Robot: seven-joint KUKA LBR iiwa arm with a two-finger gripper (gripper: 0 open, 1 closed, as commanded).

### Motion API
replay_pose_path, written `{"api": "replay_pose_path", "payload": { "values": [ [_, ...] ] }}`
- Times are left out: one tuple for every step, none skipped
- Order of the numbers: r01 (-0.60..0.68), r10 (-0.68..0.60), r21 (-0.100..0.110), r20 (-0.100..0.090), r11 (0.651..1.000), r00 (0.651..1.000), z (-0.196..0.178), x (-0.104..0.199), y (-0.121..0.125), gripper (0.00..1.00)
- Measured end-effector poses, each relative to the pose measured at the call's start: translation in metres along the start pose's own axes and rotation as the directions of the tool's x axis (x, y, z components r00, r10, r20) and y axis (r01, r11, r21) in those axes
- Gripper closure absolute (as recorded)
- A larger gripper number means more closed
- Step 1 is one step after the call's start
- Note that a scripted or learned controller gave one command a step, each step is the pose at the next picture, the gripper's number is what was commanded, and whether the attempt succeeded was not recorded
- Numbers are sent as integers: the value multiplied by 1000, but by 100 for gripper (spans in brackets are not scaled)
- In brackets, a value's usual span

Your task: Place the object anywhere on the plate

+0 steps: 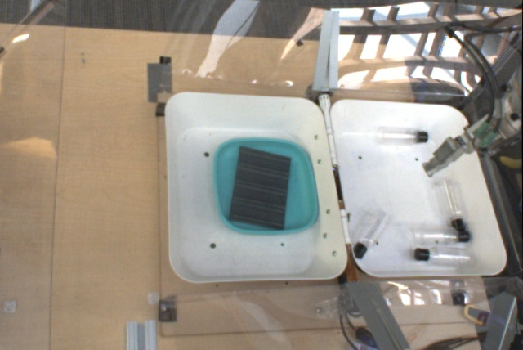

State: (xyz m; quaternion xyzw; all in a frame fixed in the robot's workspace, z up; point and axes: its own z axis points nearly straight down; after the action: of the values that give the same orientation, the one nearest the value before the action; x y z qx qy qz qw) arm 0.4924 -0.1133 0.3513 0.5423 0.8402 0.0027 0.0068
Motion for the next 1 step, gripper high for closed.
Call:
{"api": "replay_pose_path", "payload": {
  "values": [
    [-479, 479, 10, -2, 878, 878, 122, 31, 8, 0]
  ]
}}
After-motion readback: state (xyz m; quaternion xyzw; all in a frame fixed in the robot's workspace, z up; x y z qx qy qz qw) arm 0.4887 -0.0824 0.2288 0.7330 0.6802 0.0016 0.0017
